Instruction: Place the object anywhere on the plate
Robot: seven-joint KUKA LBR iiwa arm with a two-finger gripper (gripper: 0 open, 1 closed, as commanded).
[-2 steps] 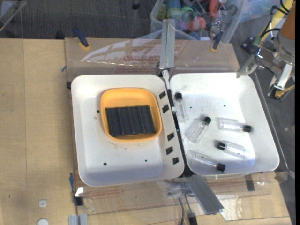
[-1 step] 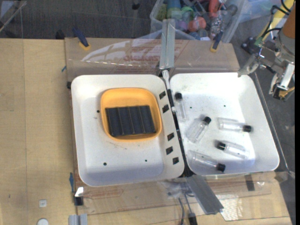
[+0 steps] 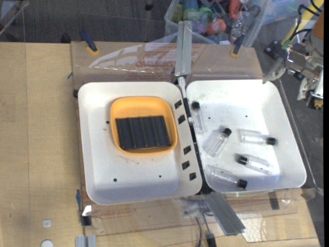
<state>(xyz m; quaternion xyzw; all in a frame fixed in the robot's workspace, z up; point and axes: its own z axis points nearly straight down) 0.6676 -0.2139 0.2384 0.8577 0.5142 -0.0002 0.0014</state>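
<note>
Logging from my remote station: five clear vials [image 3: 255,138] with black caps, loose in right bin [image 3: 267,99]; yellow plate [image 3: 118,108] bearing black ridged block [image 3: 143,133], left bin [image 3: 92,138]; gripper state, I cannot tell.

Two shallow white bins sit side by side on a pale wooden bench [image 3: 36,138], the left bin [image 3: 97,138] and the right bin [image 3: 241,102] meeting along a seam lined with a row of small black tabs [image 3: 184,135]. An upright grey metal bar [image 3: 183,48] stands at the far end of that seam, over a clear sheet with red print [image 3: 139,58] that a blue clamp [image 3: 91,45] pins at the left and a second blue clamp [image 3: 237,44] at the right. Behind them is a clear plastic tub [image 3: 221,9] crammed with coloured toys, and a flat grey metal strip [image 3: 225,215] lies slantwise just below the near edge of the bins.
</note>
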